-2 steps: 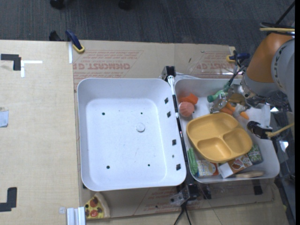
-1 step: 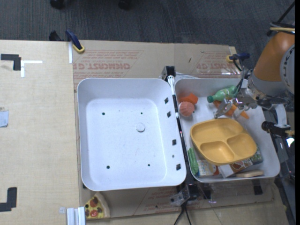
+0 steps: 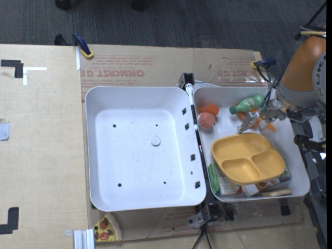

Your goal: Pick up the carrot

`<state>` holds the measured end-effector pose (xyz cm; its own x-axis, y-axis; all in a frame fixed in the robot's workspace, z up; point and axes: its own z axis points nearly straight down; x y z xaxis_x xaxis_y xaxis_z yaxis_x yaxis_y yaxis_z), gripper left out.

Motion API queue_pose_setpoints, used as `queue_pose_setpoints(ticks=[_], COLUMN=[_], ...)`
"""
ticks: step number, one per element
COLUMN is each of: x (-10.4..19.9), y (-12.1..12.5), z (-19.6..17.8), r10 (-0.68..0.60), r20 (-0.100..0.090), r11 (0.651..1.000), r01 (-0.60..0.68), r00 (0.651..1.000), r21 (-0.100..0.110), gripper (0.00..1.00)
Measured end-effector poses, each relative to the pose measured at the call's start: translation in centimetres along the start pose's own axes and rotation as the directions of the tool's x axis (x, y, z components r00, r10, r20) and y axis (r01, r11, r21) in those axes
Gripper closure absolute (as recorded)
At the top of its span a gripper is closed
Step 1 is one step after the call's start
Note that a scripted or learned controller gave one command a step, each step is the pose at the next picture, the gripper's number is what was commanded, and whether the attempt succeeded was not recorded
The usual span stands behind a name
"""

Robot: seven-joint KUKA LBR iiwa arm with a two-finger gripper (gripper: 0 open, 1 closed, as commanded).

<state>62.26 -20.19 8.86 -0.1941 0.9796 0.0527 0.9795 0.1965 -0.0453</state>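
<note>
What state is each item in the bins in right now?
gripper: low in the right bin, beside the carrot.
carrot: lying flat under the fingertips, grasp unclear.
green bottle: on its side.
yellow tray: upright, resting on packets.
peach ball: loose near the divider.

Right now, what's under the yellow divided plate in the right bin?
Under the yellow plate: packaged items poke out at its left and bottom edges, plus a pale stick-like piece. Whatever lies beneath its middle is covered.
</note>
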Motion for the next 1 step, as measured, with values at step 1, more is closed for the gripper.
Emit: queue_pose_setpoints(ticks=[1], x=[-0.01], y=[-1.11], z=[0.06], r10=[-0.135], r20=[0.018], r11=[0.991], r01=[0.135], r00=[0.991], r21=[-0.020], gripper=[0.00])
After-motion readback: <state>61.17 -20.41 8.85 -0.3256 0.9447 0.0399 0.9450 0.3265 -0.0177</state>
